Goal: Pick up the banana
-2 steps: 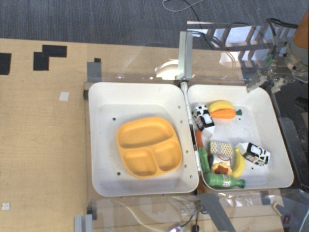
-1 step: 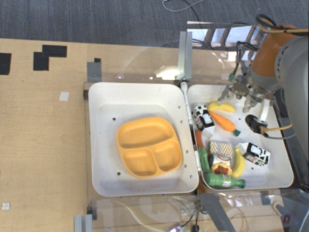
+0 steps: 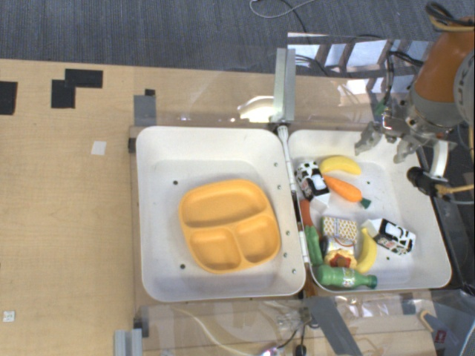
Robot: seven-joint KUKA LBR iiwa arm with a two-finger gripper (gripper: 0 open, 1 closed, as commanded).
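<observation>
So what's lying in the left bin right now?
A yellow-orange divided tray sits inside the left bin; its three compartments hold nothing. Whatever is under the tray is covered.

Left bin [image 3: 152, 199]: orange divided plate [image 3: 228, 225], three compartments. Right bin [image 3: 423, 221]: lemon [image 3: 341, 165] at the top, carrot [image 3: 344, 189] just below it, toy cow [image 3: 312, 179] by the divider, second cow [image 3: 393, 236] at right, green bottle [image 3: 346, 277] along the near edge, patterned packet [image 3: 340, 229] mid-bin. Black cable [image 3: 312, 6] on the grey floor.
</observation>
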